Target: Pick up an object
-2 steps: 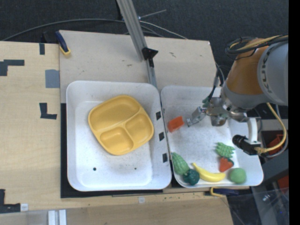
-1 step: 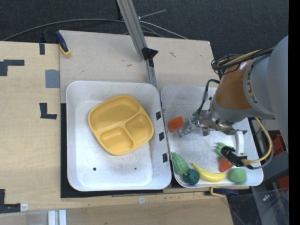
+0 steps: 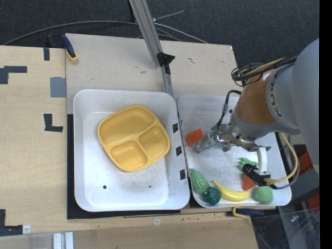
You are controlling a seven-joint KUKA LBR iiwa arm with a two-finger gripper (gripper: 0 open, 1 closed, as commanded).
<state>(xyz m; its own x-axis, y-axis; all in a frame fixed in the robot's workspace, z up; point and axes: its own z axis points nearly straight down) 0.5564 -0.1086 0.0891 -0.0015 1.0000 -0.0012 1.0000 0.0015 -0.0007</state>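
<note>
The orange block lies loose near the left wall of the right bin, just beside the pincer. Whether the pincer is spread or pinching, I cannot tell. Nothing looks lifted, so the pick seems not yet done. A green vegetable, a banana and a green ball crowd the near edge, leaving open floor mid-bin.

A divided plate lies in the left bin; toy foods line the right bin's near edge.
</note>
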